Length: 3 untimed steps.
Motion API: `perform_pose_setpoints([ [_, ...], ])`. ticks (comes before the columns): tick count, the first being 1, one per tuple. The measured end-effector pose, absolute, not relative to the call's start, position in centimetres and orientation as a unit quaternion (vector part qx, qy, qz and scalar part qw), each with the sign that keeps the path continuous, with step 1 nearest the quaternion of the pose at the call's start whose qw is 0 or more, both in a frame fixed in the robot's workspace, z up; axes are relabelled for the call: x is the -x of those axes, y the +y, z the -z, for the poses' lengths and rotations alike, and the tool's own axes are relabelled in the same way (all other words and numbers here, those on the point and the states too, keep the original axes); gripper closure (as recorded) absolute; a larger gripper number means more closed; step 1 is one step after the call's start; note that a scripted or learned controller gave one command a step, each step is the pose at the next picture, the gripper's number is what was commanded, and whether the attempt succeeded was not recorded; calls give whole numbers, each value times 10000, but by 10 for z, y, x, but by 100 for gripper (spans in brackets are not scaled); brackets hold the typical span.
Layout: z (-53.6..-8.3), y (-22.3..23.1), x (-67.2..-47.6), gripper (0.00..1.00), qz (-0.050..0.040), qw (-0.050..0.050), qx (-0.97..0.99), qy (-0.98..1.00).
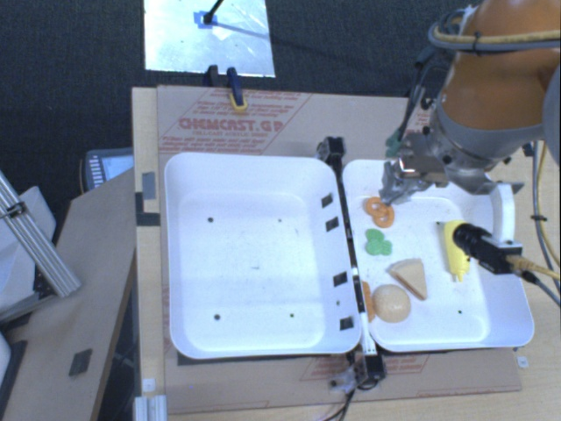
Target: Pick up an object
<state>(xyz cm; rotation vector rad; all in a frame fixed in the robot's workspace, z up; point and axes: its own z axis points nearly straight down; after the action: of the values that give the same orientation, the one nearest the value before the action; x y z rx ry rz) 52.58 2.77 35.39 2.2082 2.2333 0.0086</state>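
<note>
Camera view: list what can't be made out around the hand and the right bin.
- Hand: whether it is open or shut; the arm's wrist hides its upper part and it is small.
- Pretzel: whether the hand touches it; its top edge sits right under the hand.
- Right bin: its far right corner, covered by the arm.
- Yellow item: partly hidden by a black part.

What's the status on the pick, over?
Gripper low in right bin, just above pretzel. Nothing seen held. Green piece close beside.
</note>
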Motion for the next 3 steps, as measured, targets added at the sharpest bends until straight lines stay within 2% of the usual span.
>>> perform_pose_setpoints([
  [1,-428,95,-528,100,-51,21,-7028,7114],
  [2,-505,149,-491,100,-43,14,-7036,7106],
  [3,-492,213,-516,100,-11,-2,-7036,7106],
])
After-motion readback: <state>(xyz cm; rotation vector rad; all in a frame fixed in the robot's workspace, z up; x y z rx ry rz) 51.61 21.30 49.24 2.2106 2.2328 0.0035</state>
